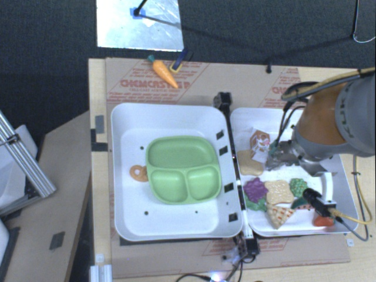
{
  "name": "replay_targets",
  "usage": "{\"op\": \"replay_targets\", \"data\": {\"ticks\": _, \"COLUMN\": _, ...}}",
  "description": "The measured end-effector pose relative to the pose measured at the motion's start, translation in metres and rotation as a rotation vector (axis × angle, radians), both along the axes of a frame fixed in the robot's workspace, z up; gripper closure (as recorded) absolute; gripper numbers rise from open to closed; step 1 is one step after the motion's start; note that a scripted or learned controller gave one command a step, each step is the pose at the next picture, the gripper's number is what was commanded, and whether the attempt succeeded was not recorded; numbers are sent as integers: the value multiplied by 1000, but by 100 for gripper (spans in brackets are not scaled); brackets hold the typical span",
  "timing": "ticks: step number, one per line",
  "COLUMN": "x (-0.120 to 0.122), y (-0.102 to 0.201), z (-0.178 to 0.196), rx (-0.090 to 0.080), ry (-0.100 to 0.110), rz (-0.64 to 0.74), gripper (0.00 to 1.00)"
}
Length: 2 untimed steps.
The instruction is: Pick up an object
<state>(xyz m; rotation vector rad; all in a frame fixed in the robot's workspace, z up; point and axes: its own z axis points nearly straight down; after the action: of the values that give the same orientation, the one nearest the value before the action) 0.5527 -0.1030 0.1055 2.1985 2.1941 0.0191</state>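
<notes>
Smooth white bins, ridged green plate

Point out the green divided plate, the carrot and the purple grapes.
green divided plate (179,168): camera view, on its large upper compartment.
carrot (164,74): camera view, on the middle of its orange body.
purple grapes (255,190): camera view, on the middle of the bunch.

Dark carpet is covering the floor around the tan bench. A shiny metal sheet is lying behind it, catching glare. Aluminium framing is poking in at left.
</notes>
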Motion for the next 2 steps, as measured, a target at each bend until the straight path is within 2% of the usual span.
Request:
{"op": "replay_targets", "data": {"ticks": 1, "x": 8, "y": -1, "z": 63, "rx": 15, "ry": 27, "rz": 6, "gripper": 100}}
{"op": "replay_targets", "data": {"ticks": 2, "x": 10, "y": -1, "z": 117, "rx": 15, "ry": 26, "rz": 7, "gripper": 100}}
